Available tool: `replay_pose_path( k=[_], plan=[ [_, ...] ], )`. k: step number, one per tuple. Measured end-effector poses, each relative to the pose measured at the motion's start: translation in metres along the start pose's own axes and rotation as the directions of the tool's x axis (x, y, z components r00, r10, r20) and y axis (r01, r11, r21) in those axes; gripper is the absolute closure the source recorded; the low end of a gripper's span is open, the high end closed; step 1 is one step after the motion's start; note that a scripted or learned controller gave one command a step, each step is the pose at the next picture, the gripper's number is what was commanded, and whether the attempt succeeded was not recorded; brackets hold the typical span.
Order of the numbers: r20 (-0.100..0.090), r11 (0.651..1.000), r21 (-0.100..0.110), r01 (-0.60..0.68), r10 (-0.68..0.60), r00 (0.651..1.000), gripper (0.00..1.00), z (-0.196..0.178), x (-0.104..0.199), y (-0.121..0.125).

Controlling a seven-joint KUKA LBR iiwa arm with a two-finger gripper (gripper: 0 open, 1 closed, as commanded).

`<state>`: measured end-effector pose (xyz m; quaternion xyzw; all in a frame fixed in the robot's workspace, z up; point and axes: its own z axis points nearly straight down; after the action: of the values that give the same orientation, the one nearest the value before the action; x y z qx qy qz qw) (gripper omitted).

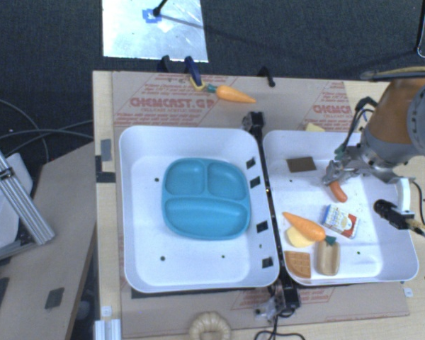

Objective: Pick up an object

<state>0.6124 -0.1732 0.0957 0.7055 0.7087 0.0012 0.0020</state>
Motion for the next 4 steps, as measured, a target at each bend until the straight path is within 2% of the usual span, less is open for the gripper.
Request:
replay_pose_path(
  k=[1,2,3,4],
  plan=[
    [0.0,1.0,-0.001,-0.003,0.003,1.0,1.0,-0.044,-0.004,-0.001],
    [0.001,1.0,-0.003,0.0,0.0,1.0,1.0,-0.109,-0.004,0.005],
    [0.0,1.0,-0.001,0.001,-0.001,1.0,1.0,-0.131,-0.004,0.007],
    [-0.002,1.0,0.003,0.004,-0.004,1.0,1.0,-0.139,0.041,-0.007]
  ],
)
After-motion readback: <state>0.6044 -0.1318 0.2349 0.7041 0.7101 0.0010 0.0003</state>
